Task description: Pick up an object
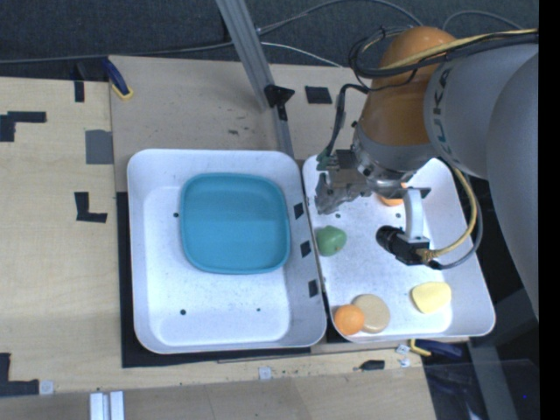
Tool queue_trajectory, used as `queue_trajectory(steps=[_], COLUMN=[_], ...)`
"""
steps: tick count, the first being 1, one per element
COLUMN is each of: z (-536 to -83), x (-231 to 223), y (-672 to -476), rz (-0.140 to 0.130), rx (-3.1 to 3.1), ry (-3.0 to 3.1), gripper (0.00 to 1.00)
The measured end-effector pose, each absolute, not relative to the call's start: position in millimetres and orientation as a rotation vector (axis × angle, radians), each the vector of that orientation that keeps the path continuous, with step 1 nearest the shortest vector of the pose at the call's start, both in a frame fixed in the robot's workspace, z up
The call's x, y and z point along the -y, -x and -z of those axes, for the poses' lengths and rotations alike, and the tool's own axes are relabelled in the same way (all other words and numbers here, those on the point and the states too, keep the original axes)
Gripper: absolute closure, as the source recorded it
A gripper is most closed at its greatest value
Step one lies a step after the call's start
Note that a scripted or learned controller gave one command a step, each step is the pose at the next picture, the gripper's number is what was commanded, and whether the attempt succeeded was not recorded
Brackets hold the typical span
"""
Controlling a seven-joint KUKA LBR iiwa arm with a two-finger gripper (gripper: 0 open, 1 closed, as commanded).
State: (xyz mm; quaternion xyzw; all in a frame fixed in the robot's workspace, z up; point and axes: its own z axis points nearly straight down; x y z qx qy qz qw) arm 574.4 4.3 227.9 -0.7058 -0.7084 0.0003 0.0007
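Two white bins sit side by side. The left bin (149, 234) holds one blue square plate (234, 222). The right bin (464, 296) holds one green ball (332, 241), one orange ball (349, 319), one beige disc (373, 312) and one yellow piece (431, 297). The gripper (335, 191) hangs just above the green ball; I cannot tell how its grip stands.

Orange piece (391, 200) mostly hidden under wrist; arm (490, 103) cut by right edge.
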Motion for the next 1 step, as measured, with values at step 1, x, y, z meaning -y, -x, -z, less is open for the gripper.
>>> queue_trajectory(steps=[1], z=[-237.8], x=[-55.8], y=[-575.0], rz=[0.001], rx=[2.226], ry=[2.216], gripper=[1.0])
